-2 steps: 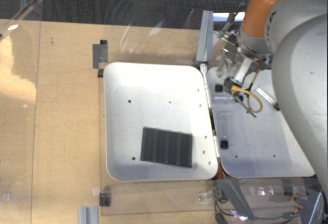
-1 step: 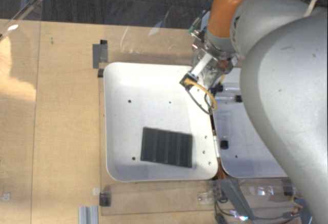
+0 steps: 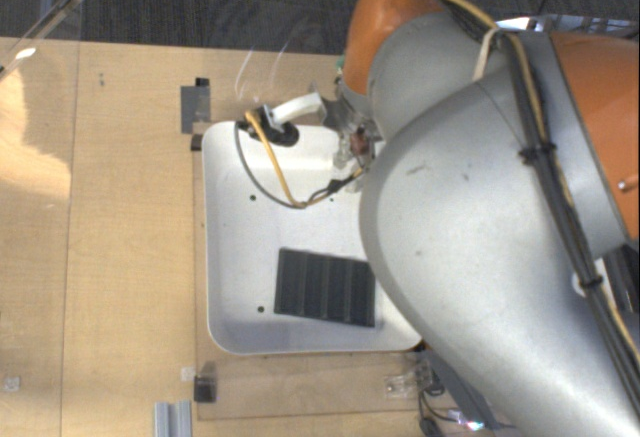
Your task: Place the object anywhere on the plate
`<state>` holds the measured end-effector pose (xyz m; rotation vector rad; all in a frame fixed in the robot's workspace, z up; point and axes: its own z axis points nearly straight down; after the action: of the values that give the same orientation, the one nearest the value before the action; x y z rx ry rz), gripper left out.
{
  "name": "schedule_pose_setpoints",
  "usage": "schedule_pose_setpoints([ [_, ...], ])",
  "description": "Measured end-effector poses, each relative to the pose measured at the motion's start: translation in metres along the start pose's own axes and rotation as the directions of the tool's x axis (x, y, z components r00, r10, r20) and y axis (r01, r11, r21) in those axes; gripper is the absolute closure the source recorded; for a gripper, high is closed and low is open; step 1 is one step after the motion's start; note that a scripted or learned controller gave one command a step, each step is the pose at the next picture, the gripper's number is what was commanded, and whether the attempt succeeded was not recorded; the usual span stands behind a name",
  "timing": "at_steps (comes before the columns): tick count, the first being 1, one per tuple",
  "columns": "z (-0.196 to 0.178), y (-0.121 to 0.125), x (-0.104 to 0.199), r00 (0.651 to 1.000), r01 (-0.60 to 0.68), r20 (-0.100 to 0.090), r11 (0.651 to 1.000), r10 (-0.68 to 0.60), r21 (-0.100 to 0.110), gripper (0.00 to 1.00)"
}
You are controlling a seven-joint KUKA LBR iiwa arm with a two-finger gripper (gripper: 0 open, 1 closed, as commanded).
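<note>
A dark ridged rectangular plate [image 3: 325, 287] lies flat in the near part of the white bin [image 3: 232, 255]. My gripper [image 3: 350, 153] hangs over the bin's far side, mostly hidden under the grey arm and its orange band. A yellow and black cable [image 3: 275, 170] loops from the wrist down over the bin floor. The view gives no clear sight of any object at the gripper.
The bulky grey arm [image 3: 480, 225] covers the right half of the view and whatever lies beneath it. Bare wooden bench [image 3: 100, 225] stretches to the left of the bin. Small dark brackets [image 3: 198, 105] sit at the bin's left corners.
</note>
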<state>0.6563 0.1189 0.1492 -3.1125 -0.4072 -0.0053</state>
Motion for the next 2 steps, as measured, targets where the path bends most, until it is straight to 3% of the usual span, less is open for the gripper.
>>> schedule_pose_setpoints([
  [1,0.009,-0.033,-0.089,0.989,0.149,0.006,0.989,-0.149,0.001,1.0],
  [2,-0.022,-0.076,0.002,0.871,0.49,0.004,0.871,-0.49,0.001,1.0],
])
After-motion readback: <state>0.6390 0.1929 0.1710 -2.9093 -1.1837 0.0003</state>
